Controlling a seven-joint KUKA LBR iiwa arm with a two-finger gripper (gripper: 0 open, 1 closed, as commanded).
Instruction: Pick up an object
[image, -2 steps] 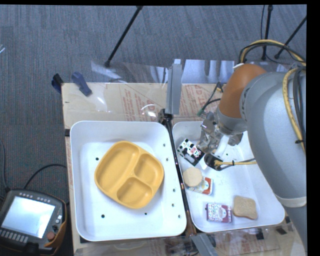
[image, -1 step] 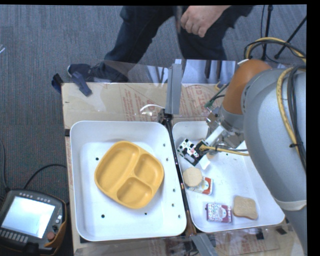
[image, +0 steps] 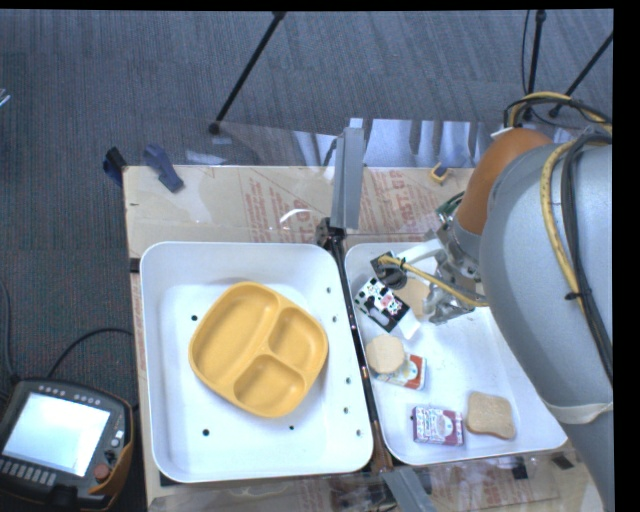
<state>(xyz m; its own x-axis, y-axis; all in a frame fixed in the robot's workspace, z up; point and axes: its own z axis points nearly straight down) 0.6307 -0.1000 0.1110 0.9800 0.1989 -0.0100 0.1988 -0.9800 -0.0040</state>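
I can't tell my claw's (image: 440, 300) state as it hovers in the right bin (image: 500, 345) by the black-and-white carton (image: 380, 300), so crowding from the round bun (image: 385, 353) could spoil the grasp.

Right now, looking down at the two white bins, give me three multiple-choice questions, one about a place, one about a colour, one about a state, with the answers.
1. Where does the yellow three-compartment plastic plate lie?
A. left white bin
B. right white bin
C. cardboard bench top

2. What colour is the small flat packet near the right bin's front edge?
A. blue
B. red
C. green

3. How does the plate sit?
A. upside down
B. on edge
C. flat, compartments up

Answers: 1 A, it sits within the left bin's walls. 2 B, its face is red and white. 3 C, all three hollows face the camera.
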